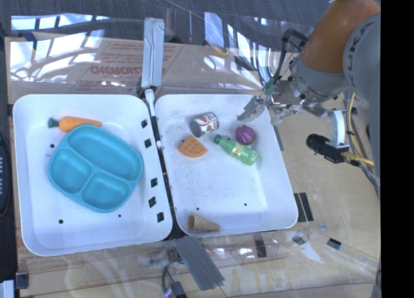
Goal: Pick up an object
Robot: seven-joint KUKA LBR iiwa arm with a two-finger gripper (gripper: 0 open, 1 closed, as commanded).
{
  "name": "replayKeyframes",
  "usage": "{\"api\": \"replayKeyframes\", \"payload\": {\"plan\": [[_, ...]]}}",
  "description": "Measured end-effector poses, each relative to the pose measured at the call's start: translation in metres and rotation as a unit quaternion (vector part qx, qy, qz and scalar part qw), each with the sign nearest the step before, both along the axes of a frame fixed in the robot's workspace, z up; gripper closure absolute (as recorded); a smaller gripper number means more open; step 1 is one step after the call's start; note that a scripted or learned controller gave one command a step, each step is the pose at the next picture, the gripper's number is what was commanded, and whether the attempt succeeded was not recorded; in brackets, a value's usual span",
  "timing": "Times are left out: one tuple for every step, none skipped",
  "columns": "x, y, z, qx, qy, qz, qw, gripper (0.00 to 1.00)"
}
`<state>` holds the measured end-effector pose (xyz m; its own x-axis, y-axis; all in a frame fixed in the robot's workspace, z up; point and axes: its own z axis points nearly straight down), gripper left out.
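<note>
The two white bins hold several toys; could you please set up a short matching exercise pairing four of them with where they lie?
Things:
1. orange toy carrot
2. round purple toy
3. tan cone
4. small tin can

Places:
A. right bin, near front edge
B. left bin, above the blue divided plate
C. right bin, left of the green bottle
D. right bin, closest to the gripper

Pairs: 1-B, 2-D, 3-A, 4-C
</note>
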<state>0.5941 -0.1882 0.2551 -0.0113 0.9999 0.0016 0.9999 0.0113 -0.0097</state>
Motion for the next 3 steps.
{"api": "replayKeyframes", "payload": {"plan": [[0.003, -0.019, -0.1, 0.0003, 0.003, -0.098, 0.9952, 0.0], [0.017, -0.014, -0.156, -0.0009, -0.009, -0.262, 0.9651, 0.0], [0.02, -0.011, -0.145, 0.0005, -0.008, -0.256, 0.9666, 1.0]]}}
